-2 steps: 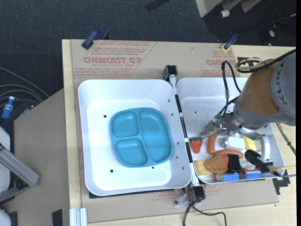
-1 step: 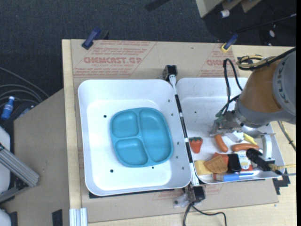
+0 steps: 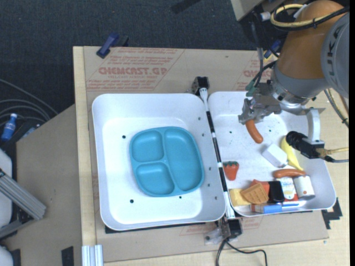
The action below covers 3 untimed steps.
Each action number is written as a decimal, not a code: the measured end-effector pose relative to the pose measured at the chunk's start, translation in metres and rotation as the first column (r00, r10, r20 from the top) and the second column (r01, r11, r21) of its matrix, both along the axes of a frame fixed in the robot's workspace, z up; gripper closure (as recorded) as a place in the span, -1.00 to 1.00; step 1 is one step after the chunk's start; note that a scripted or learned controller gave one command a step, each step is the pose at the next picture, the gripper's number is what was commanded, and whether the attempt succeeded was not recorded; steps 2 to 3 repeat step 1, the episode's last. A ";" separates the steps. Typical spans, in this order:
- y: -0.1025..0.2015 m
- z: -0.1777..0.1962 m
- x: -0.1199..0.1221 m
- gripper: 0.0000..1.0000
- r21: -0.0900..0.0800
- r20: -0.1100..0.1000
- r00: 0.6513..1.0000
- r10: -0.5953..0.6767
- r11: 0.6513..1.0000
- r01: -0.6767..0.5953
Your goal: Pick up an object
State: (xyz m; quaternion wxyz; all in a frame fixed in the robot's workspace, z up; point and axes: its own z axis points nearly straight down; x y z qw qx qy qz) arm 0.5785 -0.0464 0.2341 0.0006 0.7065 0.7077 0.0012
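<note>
Gripper (image 3: 250,117) sits low in the right bin (image 3: 233,101), over its far-left part, fingertips right at the top end of the sausage (image 3: 254,131). Can't tell from this angle how far apart the fingers are or whether they've closed on anything; the sausage looks to be lying on the bin floor, slanting away from the tips toward the near side.

Risks as I read them:
- Contact is at the very end of the sausage, not mid-body. A close there could squirt it out or lift it by one end so it swings and drops (round, smooth shape, so little for the pads to bite on).
- Sausage lies at a slant to the fingers; if the closing line isn't across its short axis, the fingers just roll it aside.
- Bin's left wall is close behind the hand, so a nudged sausage could end up against the wall, harder to reach.

Other stuff is well clear: strawberry (image 3: 231,169) below-left of the hand, white block (image 3: 273,155) and banana (image 3: 290,153) off to its lower right, the pile by the near wall further still. Blue tray (image 3: 165,160) in the left bin (image 3: 105,148) is not involved.
</note>
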 end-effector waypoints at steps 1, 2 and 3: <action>0.107 0.022 -0.056 1.00 0.001 -0.007 1.000 0.000 1.000 0.000; 0.107 0.022 -0.056 1.00 0.001 -0.007 1.000 0.000 1.000 0.000; 0.107 0.022 -0.056 1.00 0.001 -0.007 1.000 0.000 1.000 0.000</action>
